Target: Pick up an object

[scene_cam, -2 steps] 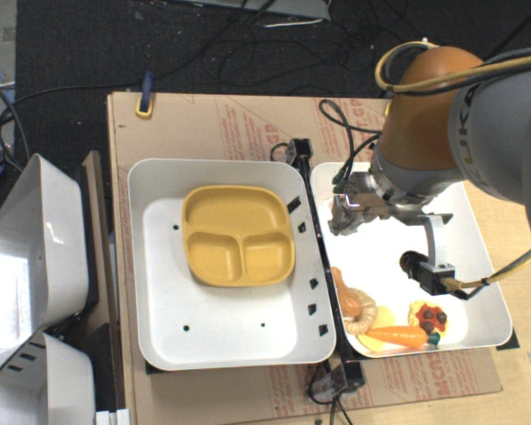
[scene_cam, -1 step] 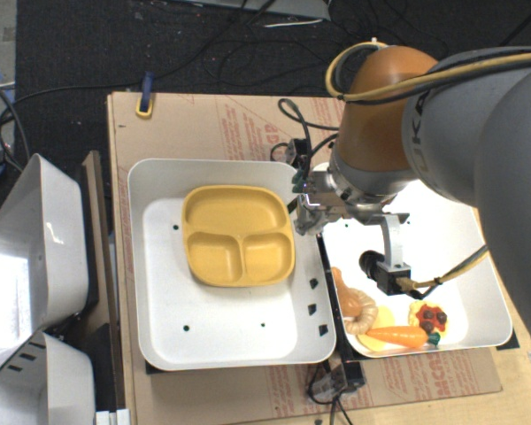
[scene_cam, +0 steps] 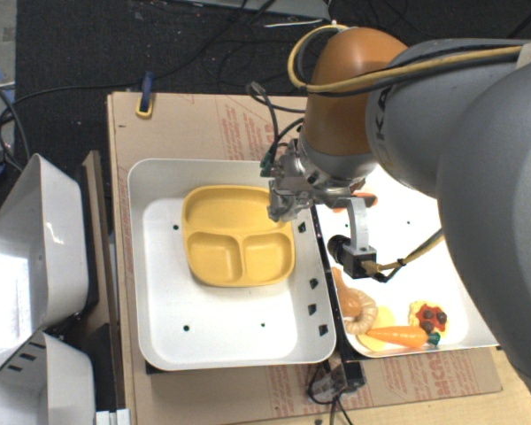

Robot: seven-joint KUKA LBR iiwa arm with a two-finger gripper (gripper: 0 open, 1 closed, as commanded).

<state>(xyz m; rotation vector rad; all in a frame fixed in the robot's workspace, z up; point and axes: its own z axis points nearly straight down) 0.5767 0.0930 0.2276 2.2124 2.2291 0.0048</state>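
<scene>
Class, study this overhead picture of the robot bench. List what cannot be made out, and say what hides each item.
1. Gripper: whether it holds anything is unclear; the wrist hides its tips at the yellow tray's right edge.
2. Right bin: much of it lies under the grey arm.
3. Toy food: the carrot shows clearly, but the pale piece is too small to identify.

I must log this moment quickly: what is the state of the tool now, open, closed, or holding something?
Tool: cannot be told; it is over the right rim of the yellow tray.
</scene>
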